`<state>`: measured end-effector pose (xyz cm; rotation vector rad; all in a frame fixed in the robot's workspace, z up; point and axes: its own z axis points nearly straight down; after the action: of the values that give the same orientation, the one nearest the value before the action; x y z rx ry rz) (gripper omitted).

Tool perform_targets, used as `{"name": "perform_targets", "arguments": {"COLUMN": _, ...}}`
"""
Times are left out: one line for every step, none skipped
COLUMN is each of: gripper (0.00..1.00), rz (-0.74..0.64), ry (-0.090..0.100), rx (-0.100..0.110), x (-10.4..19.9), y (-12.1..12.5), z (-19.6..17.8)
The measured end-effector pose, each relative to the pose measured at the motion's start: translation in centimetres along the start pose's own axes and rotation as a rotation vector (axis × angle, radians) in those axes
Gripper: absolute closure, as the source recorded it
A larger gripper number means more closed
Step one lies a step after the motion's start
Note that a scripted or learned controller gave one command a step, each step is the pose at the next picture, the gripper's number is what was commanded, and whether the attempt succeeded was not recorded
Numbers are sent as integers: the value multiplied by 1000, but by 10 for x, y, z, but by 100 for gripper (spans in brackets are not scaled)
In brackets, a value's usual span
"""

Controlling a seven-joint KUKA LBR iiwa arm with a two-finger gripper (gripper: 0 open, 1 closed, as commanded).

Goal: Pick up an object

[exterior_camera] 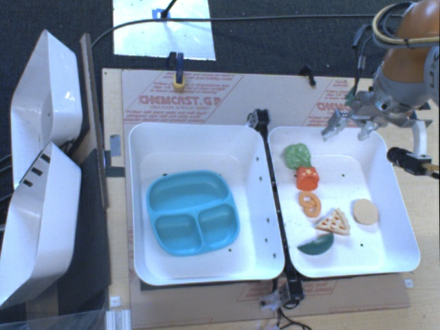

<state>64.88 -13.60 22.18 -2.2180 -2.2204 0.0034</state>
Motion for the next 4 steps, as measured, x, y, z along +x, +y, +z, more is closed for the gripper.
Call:
{"name": "perform_targets", "arguments": {"gripper": 0, "rz": 0, "ry": 0, "rx": -2, "x": 7, "y": 7, "z": 49}}
{"name": "perform_targets", "arguments": {"gripper": 0, "rz": 0, "ry": 0, "rx": -2, "x": 8, "y": 10, "z": 91}}
{"name": "perform_targets", "arguments": {"gripper": 100, "rz": -1, "ry": -1, "rx": -6, "x": 8, "y": 11, "z": 78}}
{"name": "perform_targets", "arguments": {"gripper": 100, "rz": 0, "ry": -1, "rx": -8, "x": 7, "y": 11, "z": 16}}
